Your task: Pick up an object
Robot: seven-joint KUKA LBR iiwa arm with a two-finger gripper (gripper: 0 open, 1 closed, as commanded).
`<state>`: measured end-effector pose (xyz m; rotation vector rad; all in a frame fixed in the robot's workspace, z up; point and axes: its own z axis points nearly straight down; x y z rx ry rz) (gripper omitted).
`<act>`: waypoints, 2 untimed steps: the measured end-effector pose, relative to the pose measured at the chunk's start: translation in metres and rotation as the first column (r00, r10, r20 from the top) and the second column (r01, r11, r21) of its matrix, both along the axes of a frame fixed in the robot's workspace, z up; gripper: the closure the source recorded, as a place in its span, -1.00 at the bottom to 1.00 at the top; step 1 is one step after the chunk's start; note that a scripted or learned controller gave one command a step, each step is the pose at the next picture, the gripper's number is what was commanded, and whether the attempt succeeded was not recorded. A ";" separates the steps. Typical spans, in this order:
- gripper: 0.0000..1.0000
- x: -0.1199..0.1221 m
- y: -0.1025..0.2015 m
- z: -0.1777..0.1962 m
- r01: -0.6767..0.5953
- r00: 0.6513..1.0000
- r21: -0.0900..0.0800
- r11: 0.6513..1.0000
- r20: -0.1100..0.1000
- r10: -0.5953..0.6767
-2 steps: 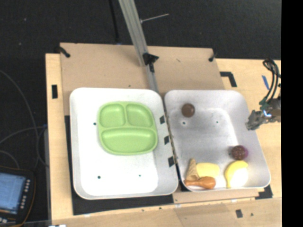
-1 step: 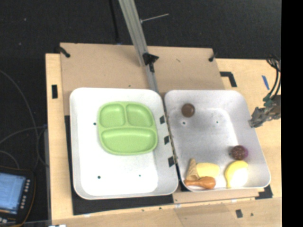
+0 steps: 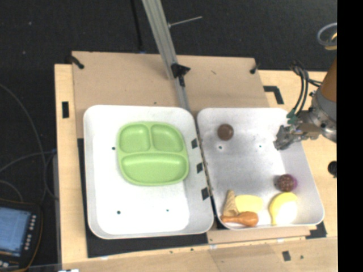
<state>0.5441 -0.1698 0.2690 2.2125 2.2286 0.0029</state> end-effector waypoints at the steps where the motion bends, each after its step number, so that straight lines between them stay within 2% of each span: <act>1: 1.00 0.006 0.058 0.003 -0.001 1.000 0.001 1.000 0.000 0.001; 2: 1.00 0.027 0.110 -0.007 0.000 1.000 0.000 1.000 -0.001 0.000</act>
